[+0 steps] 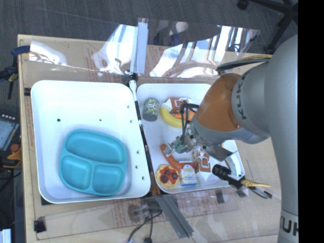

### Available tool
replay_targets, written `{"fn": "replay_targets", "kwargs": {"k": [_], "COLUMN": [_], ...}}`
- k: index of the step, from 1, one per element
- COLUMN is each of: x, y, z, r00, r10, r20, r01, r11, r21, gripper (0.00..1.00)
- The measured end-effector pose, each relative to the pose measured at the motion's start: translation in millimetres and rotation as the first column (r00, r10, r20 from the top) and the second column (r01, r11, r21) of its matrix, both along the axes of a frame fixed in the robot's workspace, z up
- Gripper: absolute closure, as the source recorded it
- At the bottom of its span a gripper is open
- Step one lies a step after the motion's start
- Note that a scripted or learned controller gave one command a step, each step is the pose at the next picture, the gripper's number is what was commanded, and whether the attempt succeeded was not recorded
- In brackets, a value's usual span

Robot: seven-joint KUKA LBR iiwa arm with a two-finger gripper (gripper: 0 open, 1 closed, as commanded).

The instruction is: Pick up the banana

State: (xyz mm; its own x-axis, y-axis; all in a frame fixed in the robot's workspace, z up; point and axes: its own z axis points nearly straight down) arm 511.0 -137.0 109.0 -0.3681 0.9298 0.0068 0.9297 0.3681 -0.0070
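Banana (169,117): yellow, curved, lying flat at far end of right bin (152,151), just right of a small green-topped can (151,109) and touching an orange packet (178,105); its right end is hidden under the arm (238,110). Pincer (180,145) sits low mid-bin, nearer than banana, by a red/orange carrot-like piece (171,158). Fingers' state: can't tell, too small/cluttered. Nothing visibly pinched. Left bin (45,100) holds a teal divided tray (93,161).

Bright even light, strong glare on the clear panel (187,49) (window reflections), soft shadows, slightly soft focus overall
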Motion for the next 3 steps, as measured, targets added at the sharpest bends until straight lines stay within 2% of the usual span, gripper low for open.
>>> {"fn": "replay_targets", "kwargs": {"k": [1, 2, 3], "x": [0, 94, -22], "y": [0, 21, 19], "z": [0, -16, 2], "r00": [1.000, 1.000, 0.999], "r10": [0.000, -0.018, 0.045], "r20": [0.000, 0.012, 0.006], "r01": [0.000, 0.018, -0.045], "r11": [1.000, 1.000, 0.999], "r21": [0.000, -0.009, -0.007], "gripper": [0.00, 0.00, 0.00]}}
